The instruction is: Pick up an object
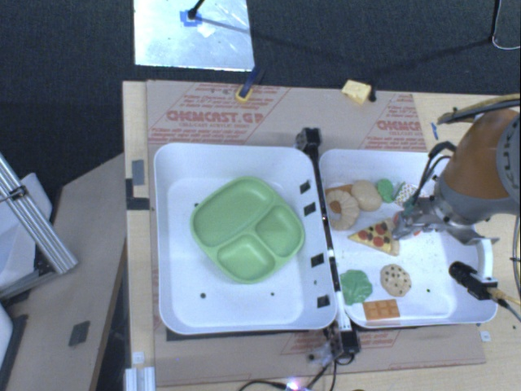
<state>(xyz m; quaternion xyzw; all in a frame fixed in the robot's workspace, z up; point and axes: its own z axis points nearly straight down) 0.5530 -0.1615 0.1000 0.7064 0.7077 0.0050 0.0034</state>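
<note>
My gripper (406, 222) is down in the right bin (431, 309), at the right end of a toy pizza slice (374, 236). The grey and orange arm (480, 177) hangs over it from the right. Around it lie a ridged tan pastry (342, 208), a beige roll (365, 195), a small green piece (385, 190) and a white-green piece (404, 194). Nearer the front lie a chocolate-chip cookie (396, 280), a green leaf (356, 285) and an orange cracker (380, 309).
The left bin (175, 243) holds a green divided plate (247, 229). A black divider with clips (319, 218) runs between the bins. A yellow block (356, 91) lies on the bench behind the bins, and a metal sheet (194, 23) lies further back.
</note>
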